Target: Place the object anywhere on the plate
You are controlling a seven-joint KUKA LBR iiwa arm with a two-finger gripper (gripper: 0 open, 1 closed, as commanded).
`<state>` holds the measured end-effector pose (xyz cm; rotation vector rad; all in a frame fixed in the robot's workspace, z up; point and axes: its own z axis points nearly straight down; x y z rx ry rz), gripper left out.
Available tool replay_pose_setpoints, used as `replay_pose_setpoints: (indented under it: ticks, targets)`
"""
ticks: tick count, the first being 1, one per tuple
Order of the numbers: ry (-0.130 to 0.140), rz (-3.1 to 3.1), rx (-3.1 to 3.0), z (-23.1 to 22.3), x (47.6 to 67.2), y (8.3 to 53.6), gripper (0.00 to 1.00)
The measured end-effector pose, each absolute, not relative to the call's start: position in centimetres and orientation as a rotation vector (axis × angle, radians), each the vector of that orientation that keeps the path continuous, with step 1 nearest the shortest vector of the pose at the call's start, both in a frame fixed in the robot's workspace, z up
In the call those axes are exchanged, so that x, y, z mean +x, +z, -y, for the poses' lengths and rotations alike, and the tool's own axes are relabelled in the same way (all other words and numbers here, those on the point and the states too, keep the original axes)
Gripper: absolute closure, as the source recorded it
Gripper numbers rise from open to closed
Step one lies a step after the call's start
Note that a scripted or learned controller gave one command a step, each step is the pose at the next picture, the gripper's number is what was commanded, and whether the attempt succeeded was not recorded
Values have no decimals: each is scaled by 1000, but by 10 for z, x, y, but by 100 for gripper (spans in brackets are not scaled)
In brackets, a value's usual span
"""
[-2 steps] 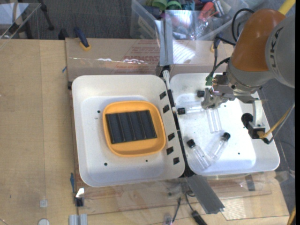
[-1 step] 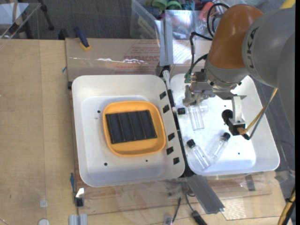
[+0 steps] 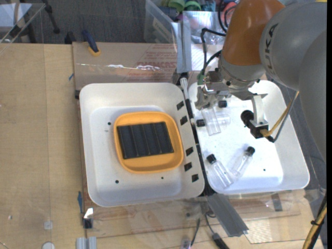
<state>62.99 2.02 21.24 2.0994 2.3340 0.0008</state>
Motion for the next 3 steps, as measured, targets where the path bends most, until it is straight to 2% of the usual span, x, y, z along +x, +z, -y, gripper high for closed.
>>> replay_pose_setpoints:
  ticks: [1, 2, 3]
  targets:
    - [0, -2384, 2042, -9, 666, 213, 100]
    - [2, -2440, 1972, -20, 667, 242, 100]
    - [-2, -2585, 1791, -35, 666, 184, 100]
